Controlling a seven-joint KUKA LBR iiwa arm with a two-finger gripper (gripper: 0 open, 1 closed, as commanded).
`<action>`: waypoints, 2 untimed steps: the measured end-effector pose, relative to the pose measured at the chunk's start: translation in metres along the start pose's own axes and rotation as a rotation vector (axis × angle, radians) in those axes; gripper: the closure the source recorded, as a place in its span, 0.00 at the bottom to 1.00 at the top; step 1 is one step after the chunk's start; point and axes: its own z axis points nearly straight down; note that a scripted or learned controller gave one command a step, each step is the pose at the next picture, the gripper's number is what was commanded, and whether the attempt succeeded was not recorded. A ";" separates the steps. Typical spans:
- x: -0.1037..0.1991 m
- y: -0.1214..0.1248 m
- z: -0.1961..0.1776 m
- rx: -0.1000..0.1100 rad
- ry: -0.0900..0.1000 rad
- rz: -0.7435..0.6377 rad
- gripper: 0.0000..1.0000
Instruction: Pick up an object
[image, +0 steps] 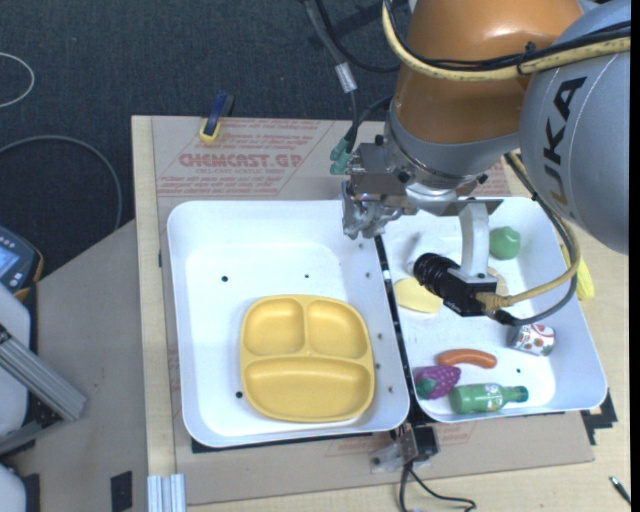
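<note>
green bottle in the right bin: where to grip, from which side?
Probably grip the green bottle across its body, near the middle, coming straight down. It lies on its side, roughly parallel to the right bin's near wall, cap pointing right. Purple grapes crowd its left end, so stay off that end.

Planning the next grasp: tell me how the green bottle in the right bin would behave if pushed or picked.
The green bottle lies on its side, so it would probably roll if nudged. Its glossy round body may slip between fingers. It looks like a light plastic toy.

A robotics lab: white bins (190, 300) on a cardboard-topped bench (250, 160), loose cables (60, 150).
</note>
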 end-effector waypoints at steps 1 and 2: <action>0.097 -0.040 0.053 0.030 -0.005 -0.007 1.00; 0.089 0.008 0.162 0.030 -0.010 0.008 1.00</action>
